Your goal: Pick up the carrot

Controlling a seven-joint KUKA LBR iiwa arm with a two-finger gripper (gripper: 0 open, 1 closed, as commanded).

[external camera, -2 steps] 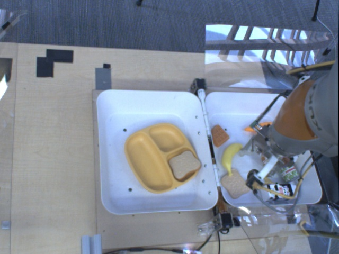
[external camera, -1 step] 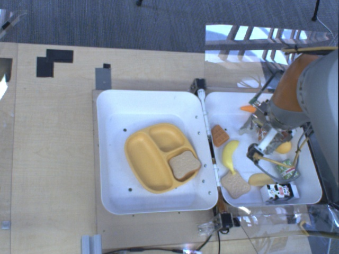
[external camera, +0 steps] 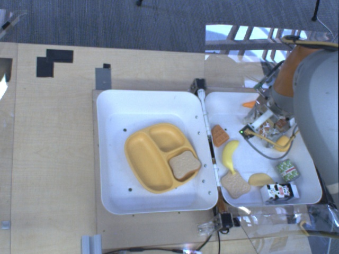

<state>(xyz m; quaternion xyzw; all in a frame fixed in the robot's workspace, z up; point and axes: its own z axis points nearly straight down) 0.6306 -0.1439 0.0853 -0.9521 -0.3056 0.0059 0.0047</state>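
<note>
Carrot [external camera: 249,104] sits at far edge of right bin [external camera: 304,194], just left of the arm's wrist. Gripper [external camera: 264,125] low over the bin's far part, near carrot; can't tell its state, wrist blocks it. Banana [external camera: 230,155] & toast [external camera: 234,184] nearer front. Left bin [external camera: 114,142] has yellow tray [external camera: 151,157] w/ a bread slice [external camera: 185,165].

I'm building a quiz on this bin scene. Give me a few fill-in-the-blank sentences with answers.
1. The yellow divided plate lies in the ____ bin.
2. On that plate rests a slice of ____.
3. The banana lies in the ____ bin.
4. The carrot lies beside the ____.

Answers: left, bread, right, gripper
</note>
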